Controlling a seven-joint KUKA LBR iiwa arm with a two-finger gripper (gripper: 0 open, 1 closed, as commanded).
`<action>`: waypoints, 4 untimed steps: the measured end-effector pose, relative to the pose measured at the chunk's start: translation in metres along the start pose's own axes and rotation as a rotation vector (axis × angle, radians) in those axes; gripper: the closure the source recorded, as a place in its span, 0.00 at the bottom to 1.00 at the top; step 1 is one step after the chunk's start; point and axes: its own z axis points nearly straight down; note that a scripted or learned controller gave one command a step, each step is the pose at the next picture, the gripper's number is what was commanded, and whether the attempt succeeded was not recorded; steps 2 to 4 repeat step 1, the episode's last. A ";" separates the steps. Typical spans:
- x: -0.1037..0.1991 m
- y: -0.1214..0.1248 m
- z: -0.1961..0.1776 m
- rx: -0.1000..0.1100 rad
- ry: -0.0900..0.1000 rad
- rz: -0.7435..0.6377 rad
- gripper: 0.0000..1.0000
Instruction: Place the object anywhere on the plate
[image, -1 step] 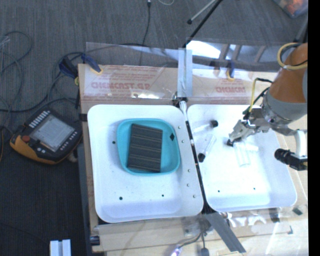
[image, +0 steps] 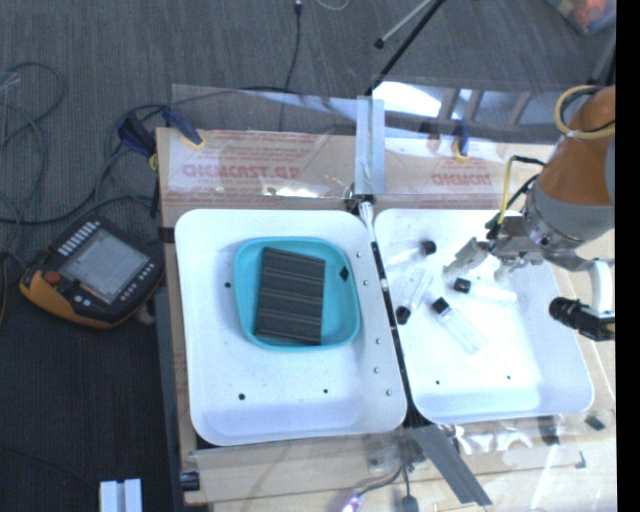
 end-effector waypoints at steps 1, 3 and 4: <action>0.011 0.039 -0.195 -0.001 0.000 0.232 0.00; 0.011 0.039 -0.195 -0.001 0.000 0.232 0.00; 0.011 0.039 -0.195 -0.001 0.000 0.232 0.00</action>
